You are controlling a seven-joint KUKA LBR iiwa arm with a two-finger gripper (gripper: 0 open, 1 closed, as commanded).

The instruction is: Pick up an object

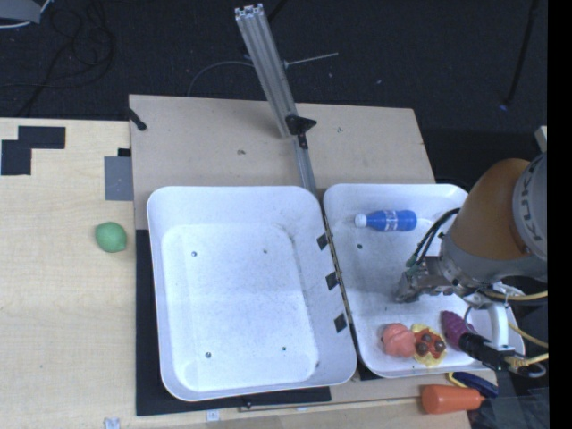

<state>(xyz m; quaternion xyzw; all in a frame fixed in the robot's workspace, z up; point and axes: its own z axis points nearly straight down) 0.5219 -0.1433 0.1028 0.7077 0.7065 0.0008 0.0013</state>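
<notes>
Tan bench on dark floor, two white bins, green ball outside — end effector state indiscernible

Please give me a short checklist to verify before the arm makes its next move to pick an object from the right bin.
1. Objects present in right bin: blue bottle, pink object, purple object: ok.
2. Gripper is over the right bin: ok.
3. Object between its fingers: cannot tell.
4. Blue bottle lies apart from the other objects: ok.
5. Pink object free of neighbours: not ok, a yellow-red object touches it.
</notes>
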